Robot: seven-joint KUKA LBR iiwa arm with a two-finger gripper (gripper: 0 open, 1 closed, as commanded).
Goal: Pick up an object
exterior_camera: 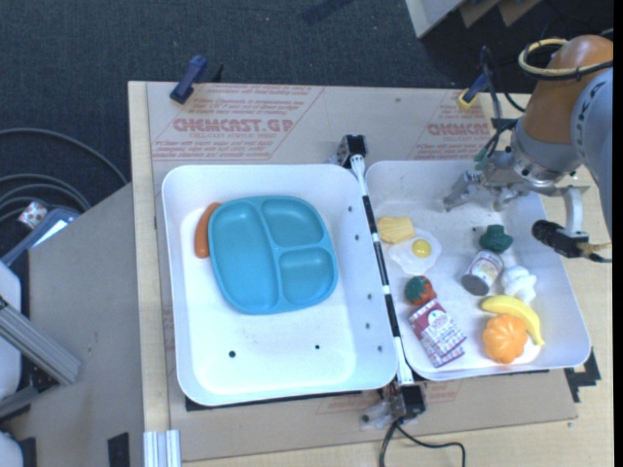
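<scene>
we are looking down on two white bins side by side. the left bin (195,358) is carrying a blue divided tray (273,253) with an orange piece (202,232) tucked against its left edge. the right bin (574,343) is holding all the small toy food: a yellow chunk (395,229), a fried egg (419,251), a strawberry (419,289), a red carton (438,332), a small can (482,271), a dark green piece (496,236), a white piece (520,282), a banana (515,311) and an orange fruit (504,339).

the arm is reaching in from the right, and the gripper (479,191) is hanging over the far part of the right bin, above bare floor and apart from every item. whether its tool is spread or clenched we cannot tell at this angle; nothing is showing between its tips, so we are judging that it is carrying nothing.

we are reading this as the approach step, with no object chosen by contact yet. the nearest candidates are the dark green piece and the yellow chunk, both a little toward the near side of the gripper. the next move is calling for a shift over one item, a descent straddling it, and a closing. the can, white piece and banana are lying close together, so a lone item looks like the safer target.
</scene>
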